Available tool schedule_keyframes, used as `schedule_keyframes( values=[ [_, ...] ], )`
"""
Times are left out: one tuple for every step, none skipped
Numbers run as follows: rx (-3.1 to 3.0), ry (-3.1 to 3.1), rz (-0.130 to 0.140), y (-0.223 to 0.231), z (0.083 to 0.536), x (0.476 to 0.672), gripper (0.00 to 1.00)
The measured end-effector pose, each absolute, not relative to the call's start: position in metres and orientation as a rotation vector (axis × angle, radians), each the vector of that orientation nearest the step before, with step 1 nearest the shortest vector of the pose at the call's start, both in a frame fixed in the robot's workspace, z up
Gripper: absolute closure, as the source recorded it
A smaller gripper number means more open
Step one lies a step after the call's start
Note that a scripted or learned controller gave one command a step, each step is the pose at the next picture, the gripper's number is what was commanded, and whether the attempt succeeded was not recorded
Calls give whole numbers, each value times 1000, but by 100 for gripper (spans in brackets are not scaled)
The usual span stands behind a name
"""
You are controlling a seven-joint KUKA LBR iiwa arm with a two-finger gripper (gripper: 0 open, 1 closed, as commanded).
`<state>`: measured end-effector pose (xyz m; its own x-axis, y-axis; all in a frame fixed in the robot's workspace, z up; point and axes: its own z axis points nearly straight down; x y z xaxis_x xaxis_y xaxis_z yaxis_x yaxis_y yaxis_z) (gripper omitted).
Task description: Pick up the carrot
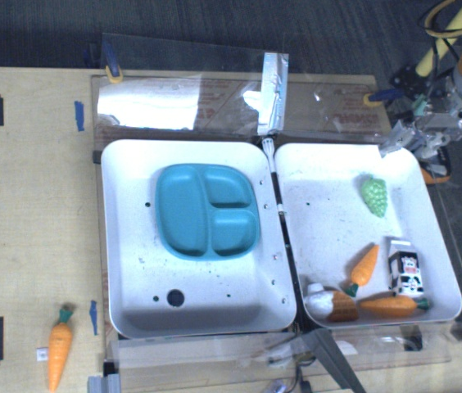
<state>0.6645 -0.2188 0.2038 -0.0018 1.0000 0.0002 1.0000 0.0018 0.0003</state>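
Carrot first, though bigger things frame it: the left bin (124, 219) carries a blue divided plate (208, 210), and the right bin (313, 187) collects the toys. There the carrot (364, 266) leans tilted near the front wall, just beside a small milk carton (405, 272), with another carrot (391, 305) lying below and green grapes (374, 196) farther back. The gripper (411, 137) hovers over the bin's far right corner, probably staged for descent; I cannot tell how its pincer stands.

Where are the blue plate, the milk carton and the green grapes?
Blue plate (208, 210): camera view, left bin, on its middle divider.
Milk carton (404, 271): camera view, right bin, on its printed front.
Green grapes (374, 195): camera view, right bin, on the bunch's centre.
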Motion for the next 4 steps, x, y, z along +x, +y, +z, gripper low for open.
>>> schedule_keyframes(
  values=[
    [2233,2217,-4,-176,136,615,0],
    [2321,2124,-4,-135,92,528,0],
    [2320,2116,2,-136,103,529,100],
    [2342,2088,9,-89,201,545,100]
  ],
)
